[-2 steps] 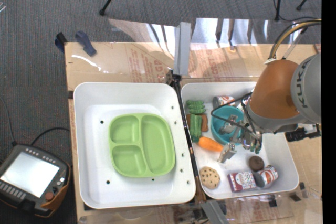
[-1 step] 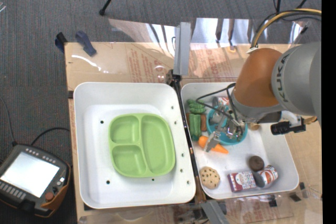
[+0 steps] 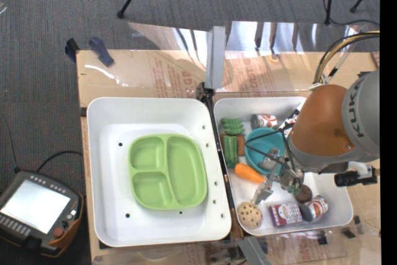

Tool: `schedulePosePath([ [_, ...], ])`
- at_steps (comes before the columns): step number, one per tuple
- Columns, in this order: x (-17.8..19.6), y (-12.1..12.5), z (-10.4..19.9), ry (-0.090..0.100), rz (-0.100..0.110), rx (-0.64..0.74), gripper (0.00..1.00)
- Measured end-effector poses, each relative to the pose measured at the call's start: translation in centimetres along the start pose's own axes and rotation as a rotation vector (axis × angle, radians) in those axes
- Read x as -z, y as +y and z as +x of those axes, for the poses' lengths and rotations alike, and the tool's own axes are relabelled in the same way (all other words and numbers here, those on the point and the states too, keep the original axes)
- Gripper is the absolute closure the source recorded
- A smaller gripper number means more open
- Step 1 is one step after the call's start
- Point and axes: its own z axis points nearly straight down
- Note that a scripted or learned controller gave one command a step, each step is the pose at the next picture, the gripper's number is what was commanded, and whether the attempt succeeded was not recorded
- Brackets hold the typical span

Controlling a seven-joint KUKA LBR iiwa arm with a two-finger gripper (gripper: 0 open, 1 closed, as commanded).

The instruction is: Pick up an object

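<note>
My gripper (image 3: pixel 266 178) hangs low over the middle of the right bin (image 3: pixel 342 208). Its two metal fingers (image 3: pixel 261 193) stand open, just right of an orange carrot (image 3: pixel 248 172). I see nothing held between them. A teal bowl (image 3: pixel 259 142) lies partly under the wrist. Around it are two green vegetables (image 3: pixel 232 137), a red and white can (image 3: pixel 265 120) at the back, a cookie (image 3: pixel 250 214), a red carton (image 3: pixel 284 215), another can (image 3: pixel 316 208) and a small brown ball (image 3: pixel 303 193) along the front. The arm's orange band hides the bin's right part.
The left bin (image 3: pixel 105 133) holds a light green divided plate (image 3: pixel 167 171). A grey upright post (image 3: pixel 215 59) stands behind the seam between the bins. A handheld control pendant (image 3: pixel 36 208) lies on the floor at the lower left.
</note>
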Motion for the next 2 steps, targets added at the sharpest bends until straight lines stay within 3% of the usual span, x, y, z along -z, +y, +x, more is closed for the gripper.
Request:
schedulePosePath([
  [1,-0.1,4.1,-8.2,0.017,0.010,-0.301,0.00],
  [2,0.0,2.9,-2.1,0.002,0.001,-0.315,0.00],
])
